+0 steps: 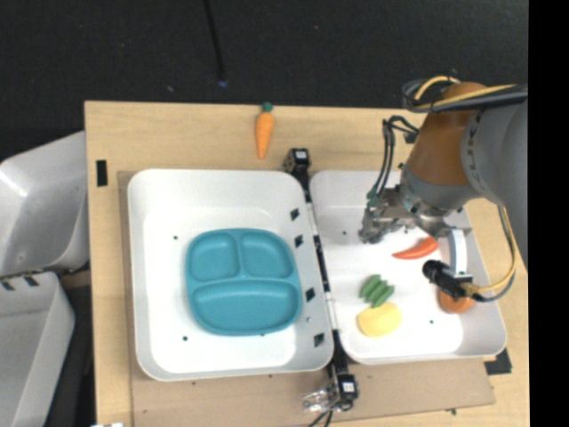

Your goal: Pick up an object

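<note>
Several toys are lying in the right bin: a red chili, a green piece and a yellow piece. Hanging near the chili is the tool, its state impossible to tell. Probably best: centering over the chili, then descending straight, avoiding the bin wall

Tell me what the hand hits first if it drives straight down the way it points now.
Most likely bare floor of the right bin: the hand points down over its upper part. The red pepper lies just beside that line, though depth is hard to judge from above.
</note>
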`<state>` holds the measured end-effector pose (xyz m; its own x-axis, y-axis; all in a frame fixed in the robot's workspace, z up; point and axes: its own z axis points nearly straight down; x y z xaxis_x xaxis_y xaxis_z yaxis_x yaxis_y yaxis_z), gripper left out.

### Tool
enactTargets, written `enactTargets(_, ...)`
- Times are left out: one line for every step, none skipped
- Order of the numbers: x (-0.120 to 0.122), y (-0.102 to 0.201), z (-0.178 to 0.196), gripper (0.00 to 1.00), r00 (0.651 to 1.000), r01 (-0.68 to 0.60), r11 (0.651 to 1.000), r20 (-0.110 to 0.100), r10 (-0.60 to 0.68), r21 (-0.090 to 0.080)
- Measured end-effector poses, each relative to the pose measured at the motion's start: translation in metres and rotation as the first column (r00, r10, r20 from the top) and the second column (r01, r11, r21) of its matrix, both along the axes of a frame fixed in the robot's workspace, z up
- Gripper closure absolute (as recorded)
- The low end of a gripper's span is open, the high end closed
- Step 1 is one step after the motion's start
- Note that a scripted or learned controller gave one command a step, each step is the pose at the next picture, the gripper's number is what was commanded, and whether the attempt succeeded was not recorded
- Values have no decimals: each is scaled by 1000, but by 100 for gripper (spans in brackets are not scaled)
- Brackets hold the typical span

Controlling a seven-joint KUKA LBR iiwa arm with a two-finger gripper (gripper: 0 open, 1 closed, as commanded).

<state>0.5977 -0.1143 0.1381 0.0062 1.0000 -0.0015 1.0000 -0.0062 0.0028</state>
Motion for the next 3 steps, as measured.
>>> enactTargets(-2,-7,46,100,1000,-1,1000,3,1,0)
enactTargets(0,-9,97,100,1000,-10,1000,4,10,0)
enactTargets(-16,31,93,100,1000,-10,1000,-3,10,1)
